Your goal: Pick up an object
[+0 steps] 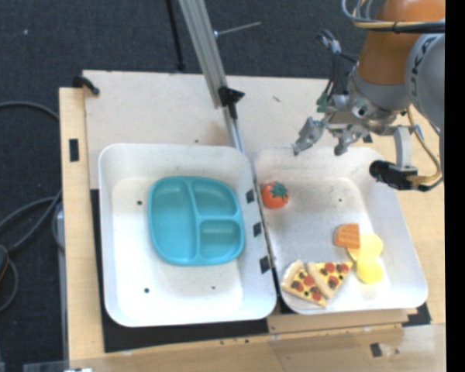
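Observation:
My gripper hovers above the back edge of the right bin, open, with nothing between its two fingers. In that bin a red tomato lies near the left wall, well in front and left of the gripper. Toward the front right sit an orange piece, a yellow piece and two pizza slices. A teal divided plate rests in the left bin.
A slanted metal pole rises from the bench behind the bins, close to the gripper's left. The two bins meet along a centre wall with black clips. Bare bench lies behind the bins.

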`<state>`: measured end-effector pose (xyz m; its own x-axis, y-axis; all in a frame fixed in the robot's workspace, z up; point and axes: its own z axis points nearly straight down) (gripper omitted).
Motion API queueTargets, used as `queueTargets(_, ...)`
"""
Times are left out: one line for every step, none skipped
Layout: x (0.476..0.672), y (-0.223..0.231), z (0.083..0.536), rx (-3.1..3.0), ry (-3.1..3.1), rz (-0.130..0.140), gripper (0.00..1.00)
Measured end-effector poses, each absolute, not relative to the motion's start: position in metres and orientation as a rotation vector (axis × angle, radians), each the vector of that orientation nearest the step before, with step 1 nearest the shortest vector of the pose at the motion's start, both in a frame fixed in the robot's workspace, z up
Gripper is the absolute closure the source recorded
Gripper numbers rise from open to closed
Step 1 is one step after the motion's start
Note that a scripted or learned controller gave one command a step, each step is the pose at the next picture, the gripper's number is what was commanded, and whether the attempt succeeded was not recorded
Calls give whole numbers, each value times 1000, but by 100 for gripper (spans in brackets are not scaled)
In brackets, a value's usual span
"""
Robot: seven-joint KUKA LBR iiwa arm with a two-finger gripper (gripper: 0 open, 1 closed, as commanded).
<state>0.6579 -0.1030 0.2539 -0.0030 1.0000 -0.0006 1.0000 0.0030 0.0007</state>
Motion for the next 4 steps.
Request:
queueTargets(658,-103,254,2217,2224,-1,0)
queueTargets(657,-102,191,2223,2223,-7,0)
queueTargets(654,-109,129,2224,2221,-6,0)
queueTargets(654,-111,100,2224,2219,-5,0)
